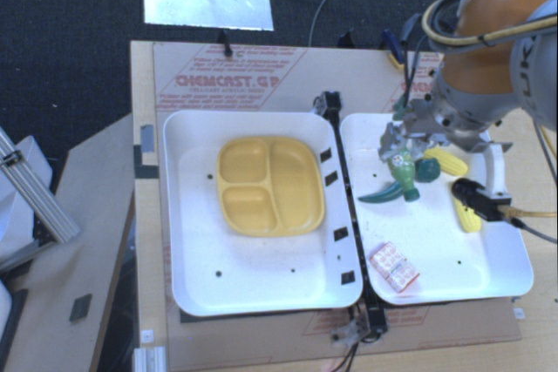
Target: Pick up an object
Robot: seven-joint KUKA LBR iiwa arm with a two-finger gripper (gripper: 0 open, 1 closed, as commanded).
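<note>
We are seeing a grey arm (523, 48) wearing a rounded orange band (497, 22), with dark cables (445, 17) looping around it above a metallic hand (399, 145).

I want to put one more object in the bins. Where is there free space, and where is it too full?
Free: left bin floor around the yellow plate, mostly the front strip; right bin front corner right of the red-white packet. Crowded: right bin's back half, where the gripper hangs over the green toy, corn and banana.

Red print reading "CHEMCAST" heads the clear sheet (228, 74) under the bins, up and to the left of the gripper (397, 154); the smaller line beneath is too blurred to read.
</note>
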